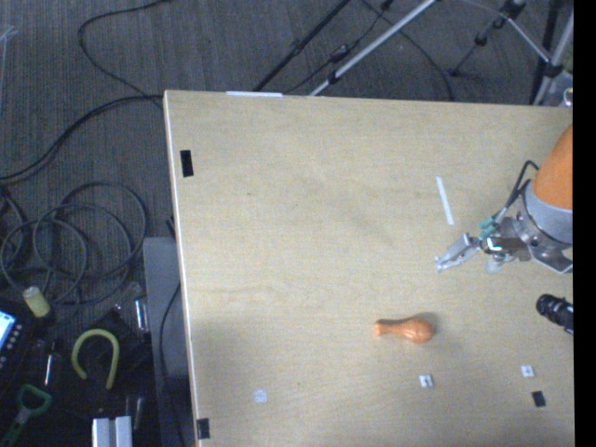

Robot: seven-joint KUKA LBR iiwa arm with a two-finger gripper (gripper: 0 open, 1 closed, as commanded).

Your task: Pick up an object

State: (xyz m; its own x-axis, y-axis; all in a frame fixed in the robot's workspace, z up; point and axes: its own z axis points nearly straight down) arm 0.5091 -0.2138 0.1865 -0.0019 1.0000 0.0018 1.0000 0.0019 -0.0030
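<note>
An orange, pear-shaped object lies on its side on the tan bench top, in the lower middle of the camera view, its narrow end pointing left. My gripper reaches in from the right and points left. It sits up and to the right of the orange object, clearly apart from it. The grey wrist and the orange band of the arm are at the right edge.
A thin white strip lies on the bench just above the gripper. Small square markers dot the lower right, and a black tag sits near the left edge. Cables and tools lie on the floor to the left.
</note>
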